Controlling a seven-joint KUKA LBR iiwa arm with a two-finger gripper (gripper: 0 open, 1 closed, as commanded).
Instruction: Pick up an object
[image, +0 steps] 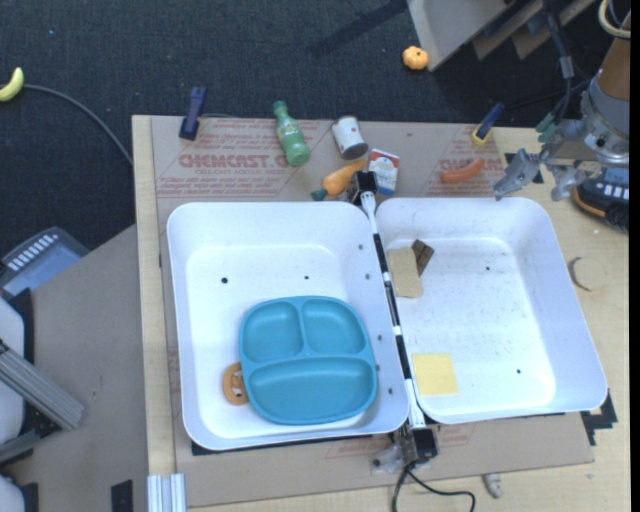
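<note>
- Gripper (522, 172): above the right bin's (560, 250) far rim, at the corner; fingers apparently spread, nothing between them.
- Candidates: yellow square (434, 373) and tan card (405, 272) lie in that bin.
- Progress: nothing grasped; descent, grasp and lift remain.

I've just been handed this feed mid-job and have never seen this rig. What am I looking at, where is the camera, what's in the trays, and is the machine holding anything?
One camera looks down at a slant on a bench with two shallow white bins. The robot arm reaches in from the upper right; its gripper hangs past the right bin's far corner, with nothing visible between its fingers. The left bin holds a blue divided plate with a small brown thing tucked at its edge. The right bin holds a yellow square and a tan and brown piece near the divider. Behind the bins lie small toys, including a green bottle and an orange sausage.
</note>
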